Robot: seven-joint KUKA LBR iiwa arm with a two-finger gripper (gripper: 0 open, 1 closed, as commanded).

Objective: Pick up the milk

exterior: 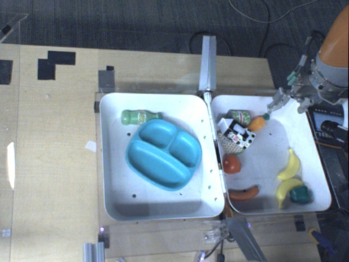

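Meanwhile, the gripper [284, 97] hovers right of the milk [238, 135] carton.

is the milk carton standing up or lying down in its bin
Lying down. The small white milk carton with black cow patches lies tipped on its side in the right white bin, by the dividing wall, its long side flat on the floor.

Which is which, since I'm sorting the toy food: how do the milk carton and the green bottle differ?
The milk carton is boxy, white with black patches; the green bottle is round and pale green. The carton lies in the right bin among other food; the bottle lies in the left bin beside the blue plate. Both lie on their sides.
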